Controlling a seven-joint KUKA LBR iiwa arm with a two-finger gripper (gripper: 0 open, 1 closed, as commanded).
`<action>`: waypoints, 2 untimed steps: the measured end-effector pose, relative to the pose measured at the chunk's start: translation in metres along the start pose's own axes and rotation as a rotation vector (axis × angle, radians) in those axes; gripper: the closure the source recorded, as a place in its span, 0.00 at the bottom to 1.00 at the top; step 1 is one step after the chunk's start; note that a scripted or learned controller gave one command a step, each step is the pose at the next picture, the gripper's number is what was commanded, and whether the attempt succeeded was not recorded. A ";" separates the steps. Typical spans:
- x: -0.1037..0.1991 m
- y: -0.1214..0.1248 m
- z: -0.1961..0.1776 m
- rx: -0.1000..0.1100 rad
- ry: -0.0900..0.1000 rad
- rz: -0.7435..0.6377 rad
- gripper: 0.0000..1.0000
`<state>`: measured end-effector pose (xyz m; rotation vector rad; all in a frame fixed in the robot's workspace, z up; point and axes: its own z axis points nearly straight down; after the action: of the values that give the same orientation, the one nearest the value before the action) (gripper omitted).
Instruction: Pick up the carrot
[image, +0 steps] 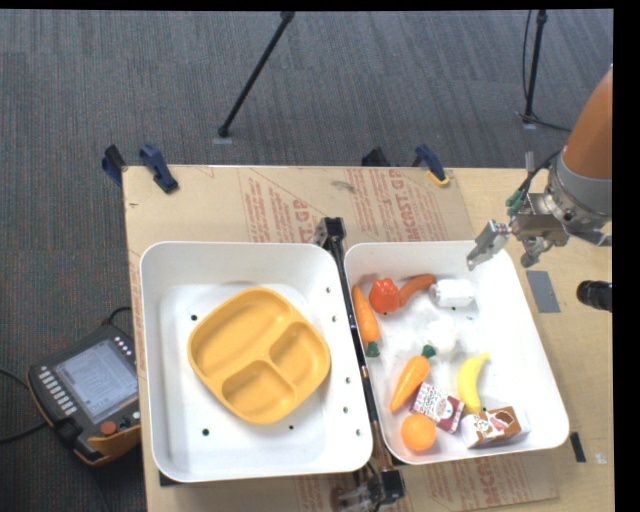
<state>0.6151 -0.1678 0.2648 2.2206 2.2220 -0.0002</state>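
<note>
Nearest, the carrot (409, 382) lies loose in the right bin (540, 345), tip toward the orange (419, 432), unobstructed from above. Farther, the end effector (512, 245) hangs over the bin's far rim, spread wide and empty, presumably ready to descend.

The bench (290, 205) is a brown board with red printed lettering, set on grey carpet (90, 90). Dark clamps grip its far edge: two at the left corner (140, 165), two more near the middle (405, 157), one of these tipped yellow. Two white bins sit directly on it, side by side and touching along a black strip (345, 300) that runs between them. The left bin (160, 400) is squarer; the right bin (535, 330) is angled a little. Both reach toward the near edge. A grey tape patch (543, 290) lies on the board just right of the right bin.
</note>
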 end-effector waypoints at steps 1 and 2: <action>0.036 -0.040 0.122 0.006 0.002 0.001 0.00; 0.070 -0.083 0.178 0.006 0.003 0.002 0.00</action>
<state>0.5321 -0.0976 0.0866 2.2275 2.2237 -0.0036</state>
